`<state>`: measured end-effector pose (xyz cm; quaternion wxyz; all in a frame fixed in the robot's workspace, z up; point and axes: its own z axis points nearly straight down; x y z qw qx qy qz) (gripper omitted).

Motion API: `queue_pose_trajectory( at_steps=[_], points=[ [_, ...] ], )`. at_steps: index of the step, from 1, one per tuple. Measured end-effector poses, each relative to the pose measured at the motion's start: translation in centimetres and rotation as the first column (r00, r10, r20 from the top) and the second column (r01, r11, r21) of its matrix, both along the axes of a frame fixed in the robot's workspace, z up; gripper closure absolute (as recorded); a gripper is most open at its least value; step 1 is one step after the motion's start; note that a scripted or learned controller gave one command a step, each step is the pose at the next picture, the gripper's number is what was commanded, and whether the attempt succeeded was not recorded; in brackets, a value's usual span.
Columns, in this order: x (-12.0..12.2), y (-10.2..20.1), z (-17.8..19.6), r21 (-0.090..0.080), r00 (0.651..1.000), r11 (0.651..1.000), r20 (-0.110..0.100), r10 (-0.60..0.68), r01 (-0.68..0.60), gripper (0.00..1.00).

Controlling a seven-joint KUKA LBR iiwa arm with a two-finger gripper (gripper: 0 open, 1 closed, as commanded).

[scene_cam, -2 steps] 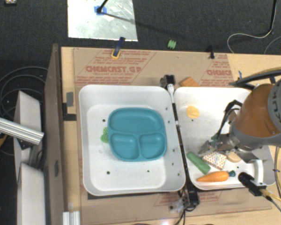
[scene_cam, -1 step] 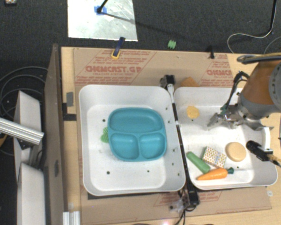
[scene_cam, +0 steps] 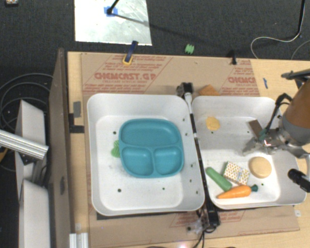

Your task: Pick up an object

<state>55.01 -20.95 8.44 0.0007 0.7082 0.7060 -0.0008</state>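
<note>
The end effector (scene_cam: pixel 253 140) is seen spread wide, with nothing held, in the right bin (scene_cam: pixel 232 107). A bun (scene_cam: pixel 260 167) is found at its five o'clock.

Two shallow white bins sit side by side on the bench, a left bin (scene_cam: pixel 101 154) and a right bin (scene_cam: pixel 232 112). The left one holds one blue divided tray (scene_cam: pixel 151 146) and one small green item (scene_cam: pixel 115 149) peeking out at the tray's left edge. The right one holds five loose things: one orange carrot (scene_cam: pixel 234 192), one green cylinder (scene_cam: pixel 217 177), one patterned packet (scene_cam: pixel 236 172), one tan round bun (scene_cam: pixel 260 167) and one small yellow piece (scene_cam: pixel 212 123).
</note>
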Motion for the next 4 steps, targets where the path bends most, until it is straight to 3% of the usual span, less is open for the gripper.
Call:
queue_pose_trajectory(
  at_steps=[1, 2, 3, 4],
  points=[
    [7.5, 2.7, 0.1, 0.000, 1.000, 1.000, 0.009, 0.012, -0.012, 0.00],
    [10.1, 0.2, 0.2, 0.000, 1.000, 1.000, 0.007, 0.008, -0.008, 0.00],
    [11.9, 0.4, 0.1, 0.003, 1.000, 1.000, -0.001, 0.008, -0.008, 0.00],
    [12.0, 0.3, 1.3, -0.001, 1.000, 1.000, 0.005, 0.011, -0.011, 1.00]
  ],
)
